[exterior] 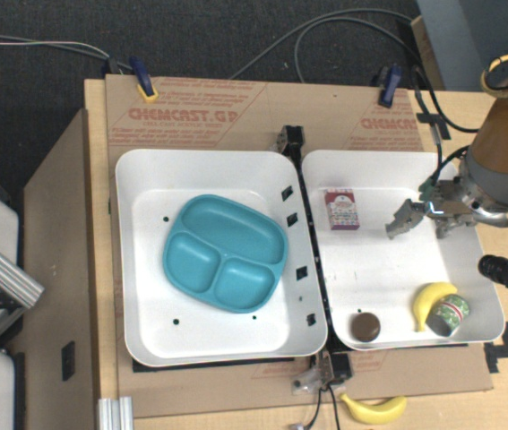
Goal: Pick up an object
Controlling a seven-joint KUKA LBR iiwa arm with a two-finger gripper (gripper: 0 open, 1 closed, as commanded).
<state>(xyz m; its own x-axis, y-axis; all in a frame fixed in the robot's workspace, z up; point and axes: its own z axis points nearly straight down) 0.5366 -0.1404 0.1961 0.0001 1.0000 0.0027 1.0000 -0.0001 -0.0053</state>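
Cardboard-topped bench on dark carpet, bearing two shallow white bins side by side.

Left bin point(137, 267): one teal divided plate point(225, 253), lying flat near the middle.

Right bin point(388, 164): small red-and-white carton point(341, 210) near the divider; dark brown round item point(365, 327) at the near edge; yellow banana-shaped toy point(428, 301) touching a small green-and-red labelled can point(452, 313) in the near right corner. A second banana point(377, 408) lies outside, on the bench's front edge.

Gripper point(426, 219): over the right bin's far right part, fingers spread apart, nothing between them. Carton nearest, to its left; banana and can below it.

Task status: judged not begun in effect. No object lifted; all candidates rest on the bin floor. Remaining: choose one, descend, close, raise.
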